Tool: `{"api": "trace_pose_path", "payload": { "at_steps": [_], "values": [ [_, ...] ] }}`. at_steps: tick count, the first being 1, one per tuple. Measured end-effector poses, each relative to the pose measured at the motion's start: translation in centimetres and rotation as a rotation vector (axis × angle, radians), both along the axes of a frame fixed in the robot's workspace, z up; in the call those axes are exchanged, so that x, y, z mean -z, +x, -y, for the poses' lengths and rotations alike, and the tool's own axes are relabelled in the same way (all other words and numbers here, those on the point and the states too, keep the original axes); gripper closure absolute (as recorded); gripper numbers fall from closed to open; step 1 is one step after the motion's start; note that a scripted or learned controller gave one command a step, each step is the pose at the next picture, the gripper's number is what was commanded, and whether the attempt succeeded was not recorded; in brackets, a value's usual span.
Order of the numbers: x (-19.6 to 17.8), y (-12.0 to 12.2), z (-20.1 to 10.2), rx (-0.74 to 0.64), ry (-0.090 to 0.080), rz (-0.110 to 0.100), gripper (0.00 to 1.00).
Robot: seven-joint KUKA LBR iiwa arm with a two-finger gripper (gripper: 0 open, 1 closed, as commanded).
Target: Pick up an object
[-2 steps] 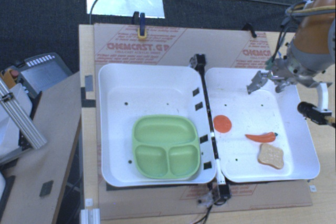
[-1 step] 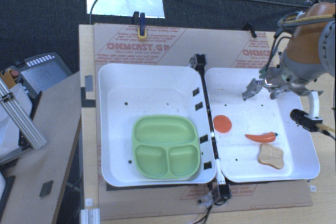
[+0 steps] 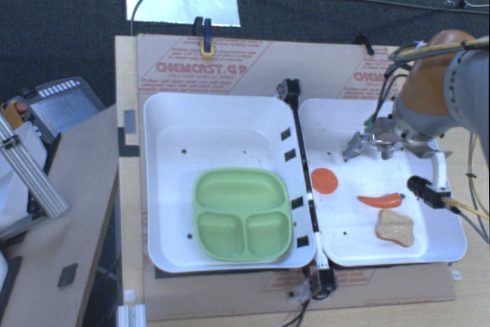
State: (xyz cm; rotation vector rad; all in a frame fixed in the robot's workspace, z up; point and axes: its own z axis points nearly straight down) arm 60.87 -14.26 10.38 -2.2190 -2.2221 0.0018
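Note:
In the right bin (image 3: 452,245) lie three small objects: an orange-red round slice (image 3: 325,181) near the divider, a red chili pepper (image 3: 380,201) to its right, and a tan toast-like piece (image 3: 395,227) at the front. My gripper (image 3: 370,148) hovers over the bin's back half, above and behind the slice and pepper. Its two metal fingers (image 3: 353,147) are spread apart with nothing between them, so it is open.
A green divided plate (image 3: 243,214) sits in the front of the left bin (image 3: 164,165). A black clip strip (image 3: 300,165) runs along the divider between the bins. A black cable connector (image 3: 426,191) hangs off the arm near the pepper's right end.

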Motion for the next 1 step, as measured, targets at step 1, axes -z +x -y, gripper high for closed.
{"api": "trace_pose_path", "payload": {
  "at_steps": [1],
  "values": [
    [1.97, 0.06, -0.03, 0.0, 0.0, 0.002, 0.0]
  ]
}}
